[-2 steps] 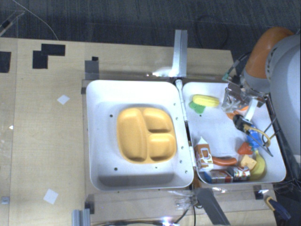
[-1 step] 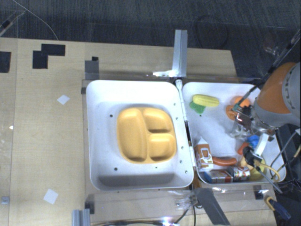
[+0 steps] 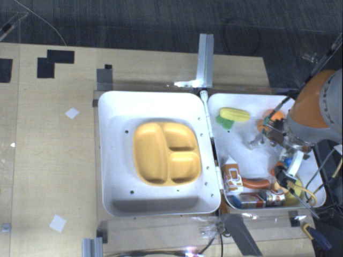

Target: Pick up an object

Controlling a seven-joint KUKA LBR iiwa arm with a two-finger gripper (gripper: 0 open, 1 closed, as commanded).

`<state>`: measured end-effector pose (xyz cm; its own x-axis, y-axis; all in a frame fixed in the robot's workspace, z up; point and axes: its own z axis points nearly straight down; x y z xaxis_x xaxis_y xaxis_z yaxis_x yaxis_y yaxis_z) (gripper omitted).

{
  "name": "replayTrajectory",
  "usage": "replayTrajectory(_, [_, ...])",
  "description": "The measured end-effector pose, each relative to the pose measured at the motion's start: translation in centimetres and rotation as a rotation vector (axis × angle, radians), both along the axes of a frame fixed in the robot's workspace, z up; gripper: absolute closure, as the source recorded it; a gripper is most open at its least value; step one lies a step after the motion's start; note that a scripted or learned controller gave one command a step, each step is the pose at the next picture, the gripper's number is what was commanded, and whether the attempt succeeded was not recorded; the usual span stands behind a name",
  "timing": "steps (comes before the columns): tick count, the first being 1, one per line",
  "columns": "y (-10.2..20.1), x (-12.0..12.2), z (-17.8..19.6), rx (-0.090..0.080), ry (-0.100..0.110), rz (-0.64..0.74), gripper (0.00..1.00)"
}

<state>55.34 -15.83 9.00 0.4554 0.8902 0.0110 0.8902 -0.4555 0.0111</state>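
Note:
My gripper (image 3: 258,139) hangs low over the middle of the right bin (image 3: 244,101), with the arm coming in from the right. A yellow corn cob with a green end (image 3: 233,115) lies at the bin's back left, to the gripper's upper left. A small orange thing (image 3: 265,123) sits just behind the gripper, partly hidden by the wrist. Along the front wall lie a brown-and-white carton (image 3: 231,176), a reddish sausage (image 3: 258,184) and a dark can (image 3: 254,199). Nothing is visibly held by the gripper.
The left bin (image 3: 115,143) holds a yellow plate (image 3: 165,152) with three compartments. A metal post (image 3: 205,60) stands behind the wall between the bins. More small items (image 3: 283,182) crowd the right bin's front right corner under the arm.

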Motion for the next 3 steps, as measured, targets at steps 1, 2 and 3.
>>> replayTrajectory(1, [-0.3, 0.1, 1.0, -0.008, -0.001, 0.001, 1.0])
replayTrajectory(2, [-3.8, 10.9, 0.1, -0.006, 0.012, 0.072, 1.0])
replayTrajectory(3, [-3.8, 10.9, 0.2, -0.006, 0.012, 0.072, 0.0])
